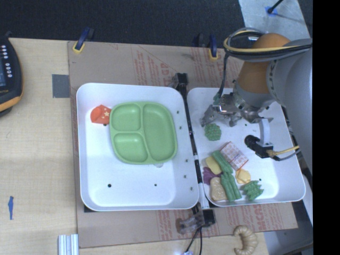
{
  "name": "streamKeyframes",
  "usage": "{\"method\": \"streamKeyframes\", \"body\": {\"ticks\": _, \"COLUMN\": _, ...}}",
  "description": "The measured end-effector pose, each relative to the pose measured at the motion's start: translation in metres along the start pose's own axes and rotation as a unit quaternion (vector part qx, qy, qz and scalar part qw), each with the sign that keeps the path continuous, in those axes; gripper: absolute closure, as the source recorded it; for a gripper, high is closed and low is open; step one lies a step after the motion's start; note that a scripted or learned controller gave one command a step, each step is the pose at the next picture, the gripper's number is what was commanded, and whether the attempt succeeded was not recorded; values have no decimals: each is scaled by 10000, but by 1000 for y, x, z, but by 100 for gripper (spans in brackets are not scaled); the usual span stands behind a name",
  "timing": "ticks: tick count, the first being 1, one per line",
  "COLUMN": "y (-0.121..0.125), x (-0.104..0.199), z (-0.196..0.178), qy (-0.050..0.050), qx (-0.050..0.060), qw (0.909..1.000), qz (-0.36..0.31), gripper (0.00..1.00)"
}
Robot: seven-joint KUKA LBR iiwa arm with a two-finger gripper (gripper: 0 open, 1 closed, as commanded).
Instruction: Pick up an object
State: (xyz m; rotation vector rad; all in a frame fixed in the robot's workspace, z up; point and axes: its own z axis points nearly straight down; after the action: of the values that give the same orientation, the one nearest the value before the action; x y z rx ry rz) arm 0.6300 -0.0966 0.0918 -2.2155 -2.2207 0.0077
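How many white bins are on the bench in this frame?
2. The left shallow white bin holds a green divided plastic plate and a red toy; the right shallow white bin holds the toy food pile.

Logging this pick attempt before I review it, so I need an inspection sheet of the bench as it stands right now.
Surface: two white bins, left bin and right bin, on cardboard sheet.
Job's things: green broccoli piece in the right bin, just below the gripper; toy food pile at that bin's near left.
Clutter: green divided plate and red item in the left bin.
Grippers: low over the right bin, fingers unclear.
Cables: yellow-black cable loops above the wrist.
Surroundings: clamps on the far edge; handheld controller at left.
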Motion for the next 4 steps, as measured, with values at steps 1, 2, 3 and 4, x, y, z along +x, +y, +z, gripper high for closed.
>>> {"method": "streamKeyframes", "body": {"ticks": 1, "y": -1, "x": -1, "z": 0, "qy": 1, "qx": 3, "qw": 10000, "qz": 0, "gripper": 0}}
{"method": "streamKeyframes", "body": {"ticks": 2, "y": 16, "x": -2, "z": -1, "qy": -2, "qx": -31, "qw": 10000, "qz": -17, "gripper": 0}}
{"method": "streamKeyframes", "body": {"ticks": 3, "y": -2, "x": -1, "z": 0, "qy": -1, "qx": -1, "qw": 10000, "qz": -5, "gripper": 0}}
{"method": "streamKeyframes", "body": {"ticks": 4, "y": -1, "x": -2, "z": -11, "qy": -3, "qx": -1, "qw": 10000, "qz": -11, "gripper": 100}}
